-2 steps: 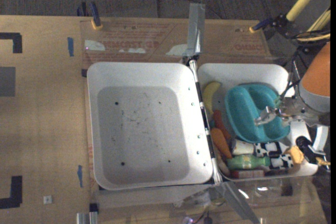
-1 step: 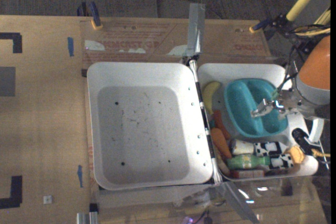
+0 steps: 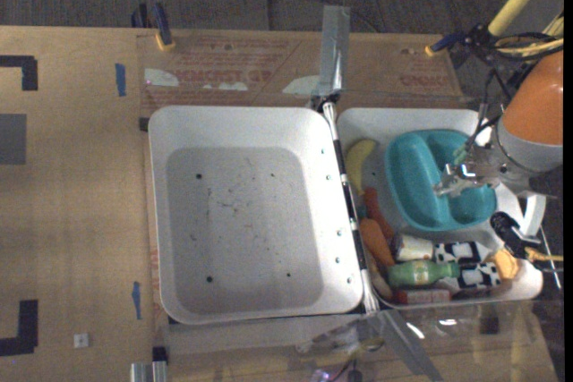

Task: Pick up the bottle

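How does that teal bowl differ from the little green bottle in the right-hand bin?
The teal bowl is much bigger than the green bottle. The bowl is a wide, open dish sitting mouth-up; the bottle is slim and lies on its side. The bowl is at the far end of the right bin, under the pincer; the bottle lies near the front edge among other items. Both rest in the same bin.

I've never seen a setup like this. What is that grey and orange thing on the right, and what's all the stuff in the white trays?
You are looking down from a camera fixed above a bench. The grey and orange thing is a robot arm reaching in from the right. Its gripper hovers over a teal container in the right tray. That tray also holds a green bottle, which the arm should pick up, a banana and other small items. Nothing is held. The left tray sits alongside.
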Motion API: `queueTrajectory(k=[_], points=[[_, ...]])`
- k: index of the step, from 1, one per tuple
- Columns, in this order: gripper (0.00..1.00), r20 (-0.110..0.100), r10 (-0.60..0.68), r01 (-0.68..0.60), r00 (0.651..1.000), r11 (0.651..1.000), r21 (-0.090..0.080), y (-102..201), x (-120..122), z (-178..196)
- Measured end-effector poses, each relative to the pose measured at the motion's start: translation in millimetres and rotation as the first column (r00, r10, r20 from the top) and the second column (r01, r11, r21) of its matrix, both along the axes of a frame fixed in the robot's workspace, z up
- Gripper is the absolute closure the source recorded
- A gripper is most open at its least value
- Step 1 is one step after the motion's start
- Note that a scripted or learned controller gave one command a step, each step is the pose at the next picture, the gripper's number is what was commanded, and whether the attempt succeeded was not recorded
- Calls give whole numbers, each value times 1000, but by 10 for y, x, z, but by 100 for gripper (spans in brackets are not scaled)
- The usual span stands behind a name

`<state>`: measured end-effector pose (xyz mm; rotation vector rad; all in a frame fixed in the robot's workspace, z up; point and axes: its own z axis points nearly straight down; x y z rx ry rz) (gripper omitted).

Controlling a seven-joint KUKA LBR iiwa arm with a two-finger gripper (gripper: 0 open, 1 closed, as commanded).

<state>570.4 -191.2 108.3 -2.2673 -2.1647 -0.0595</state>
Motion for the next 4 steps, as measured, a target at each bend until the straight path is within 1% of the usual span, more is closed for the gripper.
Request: queueTrajectory(k=[1,2,3,4], points=[[0,-3,-14,14,1000,1000,-17,-134,-46,-11],[0,-10,60,-60,998,998,-18,-193,80,-109],[100,-10,79,-79,997,997,2,-30,125,-13],[0,-7,66,-66,998,998,-17,-160,101,-9]])
